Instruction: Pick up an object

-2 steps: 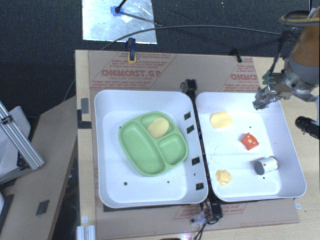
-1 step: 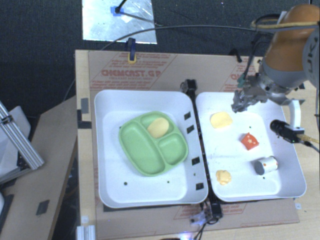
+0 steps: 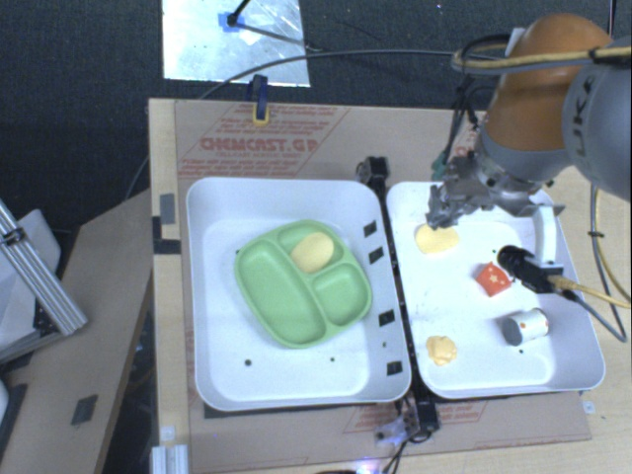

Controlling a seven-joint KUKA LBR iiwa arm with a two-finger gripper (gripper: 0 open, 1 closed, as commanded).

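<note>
Right now the pale yellow piece lies on the floor of the right bin, toward its far left part, and my gripper hangs directly over its far edge, very close or touching; I cannot tell how wide it stands, nor whether it has hold of anything. I judge this the descent-and-grasp step: the next move calls for settling squarely over the piece before lifting. Near it lie a red block, a grey-and-white cylinder and a small yellow lump, all well apart. The divider between the bins sits just left, so room is tight there. The left bin holds a green tray.
</note>
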